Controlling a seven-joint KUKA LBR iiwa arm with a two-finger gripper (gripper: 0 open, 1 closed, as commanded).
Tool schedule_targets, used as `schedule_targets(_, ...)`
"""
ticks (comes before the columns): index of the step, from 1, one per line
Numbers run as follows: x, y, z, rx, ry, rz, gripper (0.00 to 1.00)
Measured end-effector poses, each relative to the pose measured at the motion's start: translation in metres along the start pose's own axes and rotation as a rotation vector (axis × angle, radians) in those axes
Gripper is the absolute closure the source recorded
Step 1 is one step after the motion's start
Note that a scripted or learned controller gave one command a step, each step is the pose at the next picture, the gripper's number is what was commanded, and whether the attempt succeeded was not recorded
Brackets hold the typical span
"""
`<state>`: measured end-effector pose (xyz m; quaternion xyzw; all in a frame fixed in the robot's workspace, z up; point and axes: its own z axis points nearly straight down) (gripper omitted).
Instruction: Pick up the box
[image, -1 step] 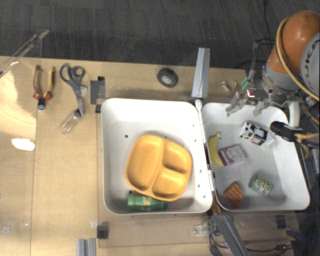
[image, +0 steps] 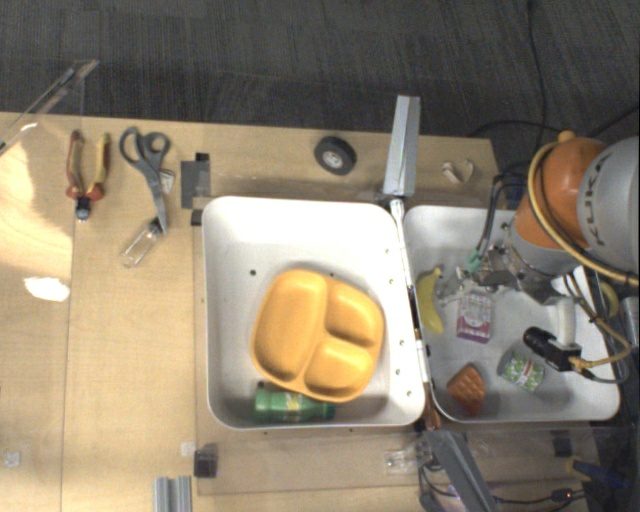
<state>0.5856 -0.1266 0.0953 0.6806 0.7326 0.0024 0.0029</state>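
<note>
Two bins: white, set side by side.
Box (image: 475, 315): purple and white, lain flat in the right bin (image: 600, 405), near its middle.
Gripper (image: 487, 275): seen just above the box; finger state cannot be told.
Left bin (image: 225, 300): yellow divided tray (image: 318, 333) and green bottle (image: 292, 404) held.

Print we can see, none we can read

We make out printed faces on the purple-and-white box (image: 475, 316) just below the gripper (image: 487, 272), on the green-and-white can (image: 521, 369) further below and to its right, and on the green bottle (image: 291, 404) well off to its left in the other bin, but every letter is too small and blurred to read.
</note>
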Motion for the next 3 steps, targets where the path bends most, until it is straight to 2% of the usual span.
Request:
schedule_targets(1,0.013,-0.010,0.005,-0.010,-0.010,0.006,0.00)
schedule_targets(2,0.017,-0.006,-0.007,-0.017,-0.007,-0.001,1.00)
schedule_targets(3,0.041,0.001,-0.106,0.000,0.000,0.138,1.00)
